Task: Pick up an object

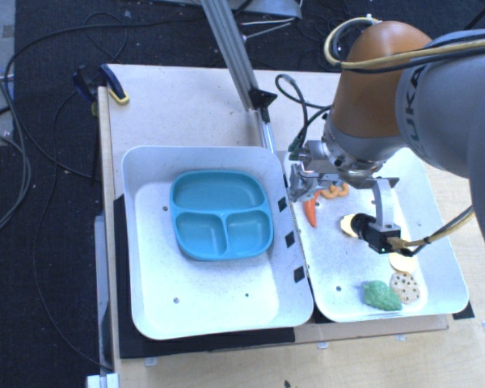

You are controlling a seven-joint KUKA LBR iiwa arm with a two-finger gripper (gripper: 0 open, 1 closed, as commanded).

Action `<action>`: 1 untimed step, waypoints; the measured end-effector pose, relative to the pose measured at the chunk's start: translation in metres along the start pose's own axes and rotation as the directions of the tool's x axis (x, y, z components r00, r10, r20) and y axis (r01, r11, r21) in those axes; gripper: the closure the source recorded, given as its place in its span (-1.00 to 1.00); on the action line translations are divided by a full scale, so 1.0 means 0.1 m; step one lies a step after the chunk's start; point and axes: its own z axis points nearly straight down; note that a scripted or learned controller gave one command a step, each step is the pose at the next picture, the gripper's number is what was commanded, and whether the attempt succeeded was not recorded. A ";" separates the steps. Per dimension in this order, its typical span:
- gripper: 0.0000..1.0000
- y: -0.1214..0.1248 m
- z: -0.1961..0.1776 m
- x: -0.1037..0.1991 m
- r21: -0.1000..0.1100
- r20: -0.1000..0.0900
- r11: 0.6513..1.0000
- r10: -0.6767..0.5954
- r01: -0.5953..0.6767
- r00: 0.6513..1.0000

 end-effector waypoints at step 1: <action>1.00 0.11 -0.02 0.50 -0.003 0.000 1.000 -0.001 0.001 1.000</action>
